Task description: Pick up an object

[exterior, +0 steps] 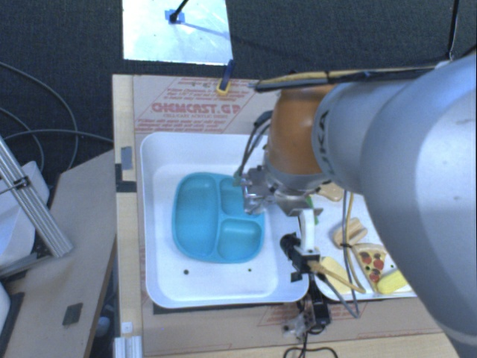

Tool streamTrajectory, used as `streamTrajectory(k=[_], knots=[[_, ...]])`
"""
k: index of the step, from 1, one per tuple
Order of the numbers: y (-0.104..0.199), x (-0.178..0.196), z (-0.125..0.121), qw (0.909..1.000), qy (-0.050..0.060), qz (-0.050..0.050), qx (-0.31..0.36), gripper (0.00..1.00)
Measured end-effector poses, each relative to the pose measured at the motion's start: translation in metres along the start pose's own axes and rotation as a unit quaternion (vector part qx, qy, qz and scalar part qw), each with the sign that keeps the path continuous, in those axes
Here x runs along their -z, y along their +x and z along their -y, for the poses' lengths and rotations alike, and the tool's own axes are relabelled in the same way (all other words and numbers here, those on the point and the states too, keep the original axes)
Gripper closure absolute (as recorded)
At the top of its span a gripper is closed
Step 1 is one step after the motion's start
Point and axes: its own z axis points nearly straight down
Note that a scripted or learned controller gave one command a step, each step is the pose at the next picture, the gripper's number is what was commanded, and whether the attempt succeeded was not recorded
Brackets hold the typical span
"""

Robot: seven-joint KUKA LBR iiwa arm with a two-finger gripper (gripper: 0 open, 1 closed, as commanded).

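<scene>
A light blue divided plate (212, 218) lies in the left white bin (160, 200). My gripper (250, 194) hangs over the plate's right rim, close to the wall between the two bins. The grey arm with its orange band (298, 136) hides most of the gripper from above. In the right bin lie a pizza slice (370, 261), a yellow piece (393, 281), a long yellow piece (337, 274) and a tan piece (350, 233). I see nothing between the fingers.
The arm covers most of the right bin (406, 293). A cardboard sheet with red print (194, 110) lies behind the bins, and a shiny square plate (175, 21) sits further back. A metal frame (30, 207) stands at the left.
</scene>
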Motion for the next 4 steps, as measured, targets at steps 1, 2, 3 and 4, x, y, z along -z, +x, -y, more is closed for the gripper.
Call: streamTrajectory(k=[1,2,3,4], knots=[[0.061,0.112,0.057,1.0,-0.004,-0.004,0.005,1.0],[0.089,0.367,0.058,0.9999,-0.01,-0.005,0.003,1.0],[0.109,0.208,0.06,1.0,0.007,0.003,0.0,1.0],[0.099,0.334,0.058,1.0,-0.007,-0.003,0.001,1.0]])
